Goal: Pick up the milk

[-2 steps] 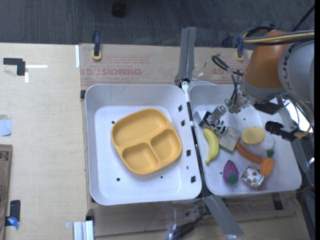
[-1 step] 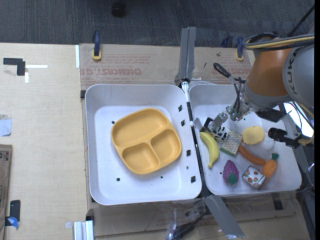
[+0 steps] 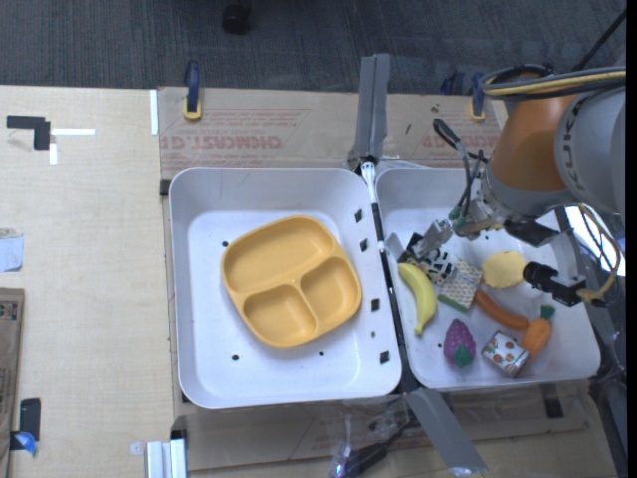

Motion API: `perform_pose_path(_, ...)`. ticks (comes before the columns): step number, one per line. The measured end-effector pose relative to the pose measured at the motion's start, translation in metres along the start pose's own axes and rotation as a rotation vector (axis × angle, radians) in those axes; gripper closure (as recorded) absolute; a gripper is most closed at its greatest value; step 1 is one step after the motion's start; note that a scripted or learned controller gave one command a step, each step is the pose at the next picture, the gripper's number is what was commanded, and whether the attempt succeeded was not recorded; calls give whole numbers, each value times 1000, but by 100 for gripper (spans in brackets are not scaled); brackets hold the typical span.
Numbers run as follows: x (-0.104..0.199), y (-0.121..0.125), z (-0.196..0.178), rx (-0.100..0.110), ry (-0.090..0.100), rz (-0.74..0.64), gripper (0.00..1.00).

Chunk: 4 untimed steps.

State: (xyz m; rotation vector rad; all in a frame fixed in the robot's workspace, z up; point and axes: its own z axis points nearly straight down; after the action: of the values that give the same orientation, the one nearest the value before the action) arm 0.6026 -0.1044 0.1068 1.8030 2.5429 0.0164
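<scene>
The counter [image 3: 80, 267] carries two white bins, the left bin [image 3: 189, 297] holding a yellow divided plate [image 3: 289, 279]. In the right bin [image 3: 418, 366], the grey arm [image 3: 557, 137] lowers its pincer [image 3: 435, 239] just above the milk carton [image 3: 440, 265]; whether it is apart or together cannot be told. The black-and-white milk carton lies touching the banana's [image 3: 420, 295] right side, its long axis unclear. A lemon [image 3: 503, 269] sits right of it.

Cow-print milk carton [image 3: 439, 265] lying in right bin, beside banana.
</scene>
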Motion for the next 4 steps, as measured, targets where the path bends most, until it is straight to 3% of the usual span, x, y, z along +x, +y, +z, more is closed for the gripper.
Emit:
perform_pose_path(1,2,-3,-1,-11,-6,-86,0)
perform_pose_path(2,3,-10,0,-7,2,160,0)
perform_pose_path(4,11,-29,-1,-13,-2,170,0)
